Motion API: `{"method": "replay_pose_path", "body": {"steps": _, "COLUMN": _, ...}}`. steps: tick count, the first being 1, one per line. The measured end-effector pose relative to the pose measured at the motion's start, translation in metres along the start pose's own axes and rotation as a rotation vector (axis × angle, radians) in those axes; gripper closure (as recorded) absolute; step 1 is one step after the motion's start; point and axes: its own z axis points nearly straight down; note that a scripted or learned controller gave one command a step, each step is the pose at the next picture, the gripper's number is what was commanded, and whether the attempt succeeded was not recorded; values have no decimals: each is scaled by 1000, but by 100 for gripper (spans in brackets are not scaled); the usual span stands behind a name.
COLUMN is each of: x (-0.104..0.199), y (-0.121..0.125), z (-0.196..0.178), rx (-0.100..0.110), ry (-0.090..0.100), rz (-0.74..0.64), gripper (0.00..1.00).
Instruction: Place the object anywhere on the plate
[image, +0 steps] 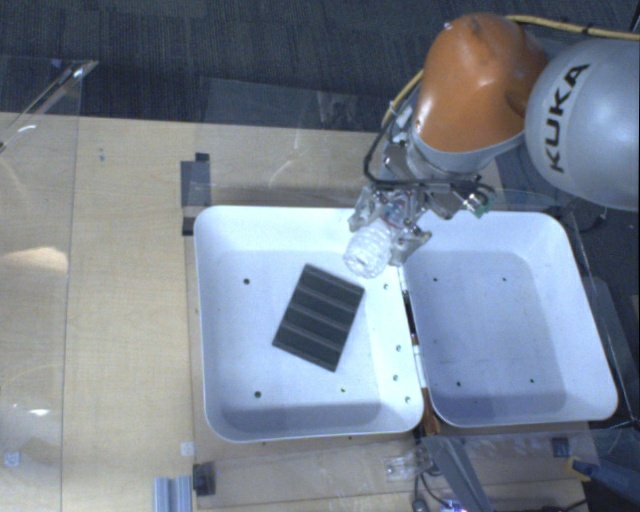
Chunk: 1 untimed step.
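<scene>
A dark grey ribbed rectangular plate (320, 316) lies tilted on the floor of the left bin (222, 330). The gripper (392, 226) hangs over that bin's upper right corner, close to the divide between the bins. It is shut on a clear plastic cup-like object (367, 252), which sticks out below and to the left of the fingers. The object hovers up and to the right of the plate, apart from it. The orange wrist band (470, 75) hides the gripper's upper part.
The right bin (505, 310) sits beside the left one, their rims meeting near the gripper. A bare wooden bench (100, 300) spreads to the left under a clear sheet. Small clamps stand at the left bin's corners (200, 165).
</scene>
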Motion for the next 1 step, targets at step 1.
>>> {"method": "replay_pose_path", "body": {"steps": 1, "x": -33, "y": 42, "z": -13, "rx": -1, "ry": 0, "rz": -154, "gripper": 100}}
